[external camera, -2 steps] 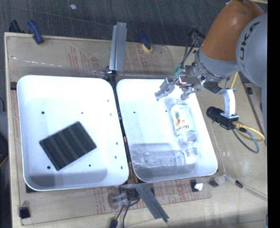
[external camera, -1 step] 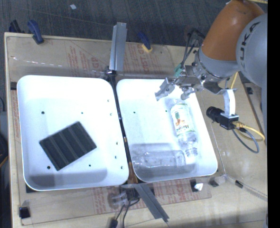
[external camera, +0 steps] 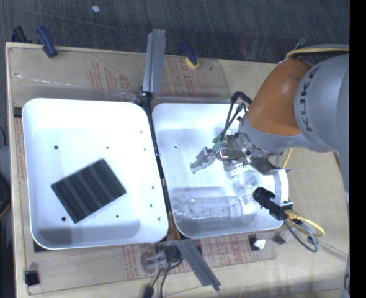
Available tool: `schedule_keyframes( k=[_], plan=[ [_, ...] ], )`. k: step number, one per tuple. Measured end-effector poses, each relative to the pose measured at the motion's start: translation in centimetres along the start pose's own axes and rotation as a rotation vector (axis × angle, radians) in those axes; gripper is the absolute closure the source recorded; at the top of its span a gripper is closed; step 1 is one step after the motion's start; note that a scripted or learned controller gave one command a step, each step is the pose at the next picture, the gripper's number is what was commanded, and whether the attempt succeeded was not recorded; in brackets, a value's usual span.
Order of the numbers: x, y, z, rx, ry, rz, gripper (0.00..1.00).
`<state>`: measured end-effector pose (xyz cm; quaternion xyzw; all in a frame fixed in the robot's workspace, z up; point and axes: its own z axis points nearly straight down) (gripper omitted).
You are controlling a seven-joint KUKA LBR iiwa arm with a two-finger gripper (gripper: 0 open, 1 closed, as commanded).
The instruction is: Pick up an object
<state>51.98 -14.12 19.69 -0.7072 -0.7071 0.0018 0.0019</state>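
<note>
A clear plastic bottle (external camera: 209,206) lies on its side along the near wall of the right bin (external camera: 177,129). A crumpled clear piece (external camera: 244,180) shows just under the wrist. A black ribbed slab (external camera: 89,189) lies flat in the left bin (external camera: 40,123). My gripper (external camera: 200,160) hangs over the middle of the right bin, pointing left, above and behind the bottle. Nothing shows held in it.
The grey arm with its orange band (external camera: 276,104) covers the right bin's right side. A black connector and yellow cable (external camera: 276,207) hang by that bin's right corner. A metal bar (external camera: 153,61) and blue clamps (external camera: 46,42) sit at the back edge.
</note>
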Motion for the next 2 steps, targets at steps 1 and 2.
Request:
schedule_keyframes(
  k=[1,2],
  plan=[
    [-6.0,1.2,-2.9,-0.004,-0.001,-0.050,0.00],
    [-6.8,4.7,2.5,-0.001,-0.001,-0.005,0.00]
  ],
)
